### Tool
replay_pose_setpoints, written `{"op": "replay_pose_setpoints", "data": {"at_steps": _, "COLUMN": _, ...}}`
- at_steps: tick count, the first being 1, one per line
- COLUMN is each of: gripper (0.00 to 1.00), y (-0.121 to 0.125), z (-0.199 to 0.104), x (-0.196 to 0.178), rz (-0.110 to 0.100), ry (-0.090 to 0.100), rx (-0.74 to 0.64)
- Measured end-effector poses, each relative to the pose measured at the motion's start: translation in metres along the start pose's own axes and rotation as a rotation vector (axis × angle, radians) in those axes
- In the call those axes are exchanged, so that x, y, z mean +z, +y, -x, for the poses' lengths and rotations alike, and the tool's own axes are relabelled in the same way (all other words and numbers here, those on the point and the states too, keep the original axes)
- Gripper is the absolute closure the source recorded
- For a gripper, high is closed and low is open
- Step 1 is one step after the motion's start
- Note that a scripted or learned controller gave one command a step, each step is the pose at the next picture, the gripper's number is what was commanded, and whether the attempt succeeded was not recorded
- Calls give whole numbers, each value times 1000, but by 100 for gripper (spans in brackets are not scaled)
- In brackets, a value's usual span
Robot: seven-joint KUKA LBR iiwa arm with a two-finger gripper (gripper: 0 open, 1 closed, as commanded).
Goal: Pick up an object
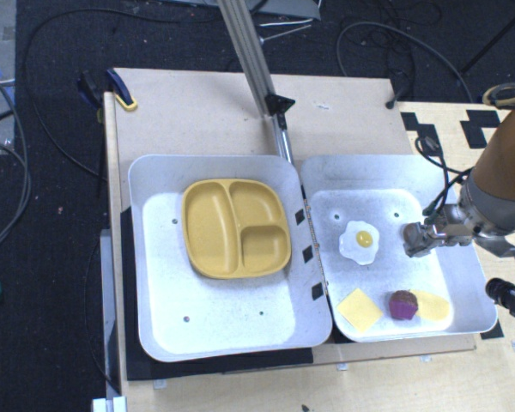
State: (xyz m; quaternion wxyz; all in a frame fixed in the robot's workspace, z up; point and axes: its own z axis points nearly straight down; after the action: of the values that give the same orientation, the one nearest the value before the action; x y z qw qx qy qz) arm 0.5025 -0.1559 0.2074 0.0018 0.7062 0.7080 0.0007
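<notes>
Left bin (154, 316) holds a yellow divided plate (237, 227). Right bin (326, 172) holds four small items: fried egg (360, 242) near centre; along the near edge, cheese slice (360, 309), purple piece (402, 305), pale yellow piece (433, 306) touching it. Gripper (415, 239) hangs over the right bin, right of the egg; finger spread unreadable, grasp cannot be told.

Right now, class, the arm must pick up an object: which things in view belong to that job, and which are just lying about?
Belong to the job:
- gripper, over the right bin
- fried egg
- yellow cheese slice
- purple piece
- pale yellow piece beside it

Just lying about:
- yellow divided plate in the left bin
- cables on the floor
</notes>
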Motion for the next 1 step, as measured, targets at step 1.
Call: {"op": "replay_pose_setpoints", "data": {"at_steps": 1, "gripper": 100, "y": 0, "z": 4, "x": -43, "rz": 2, "ry": -1, "rx": 0}}
